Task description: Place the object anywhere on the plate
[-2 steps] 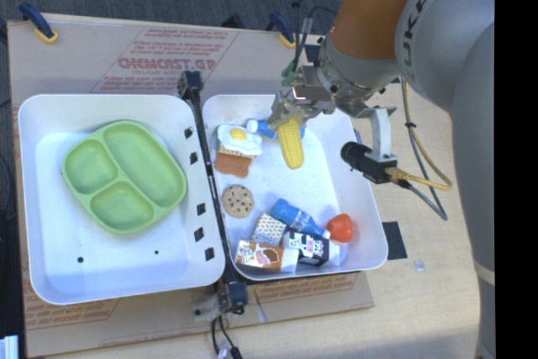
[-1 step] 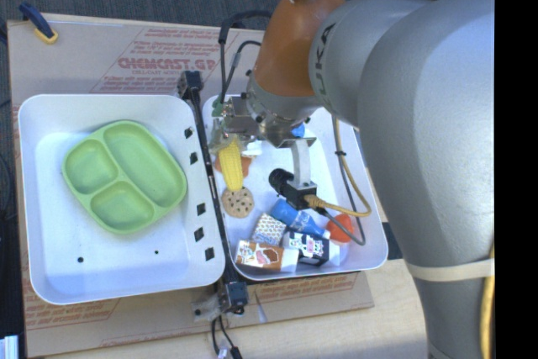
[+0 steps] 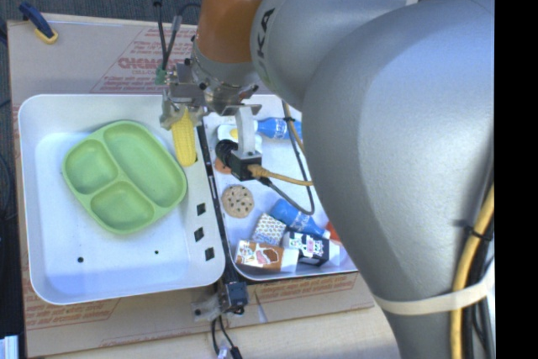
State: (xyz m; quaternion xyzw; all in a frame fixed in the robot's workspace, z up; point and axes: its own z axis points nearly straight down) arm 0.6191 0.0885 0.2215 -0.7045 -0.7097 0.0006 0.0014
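Observation:
A green plate (image 3: 124,173) with three compartments lies in the left white bin (image 3: 50,265). My gripper (image 3: 182,109) hangs over the left bin's right side, just past the plate's upper right rim. A yellow corn cob (image 3: 183,141) hangs upright between its fingers, its lower end level with the plate's right edge. The gripper is shut on the cob.
The right bin (image 3: 252,271) holds a cookie (image 3: 238,201), a blue bottle (image 3: 274,129), a blue tube (image 3: 296,217) and several small packets (image 3: 262,255). The big grey arm covers much of that bin. A blue clamp (image 3: 38,21) sits at the cardboard's far left corner.

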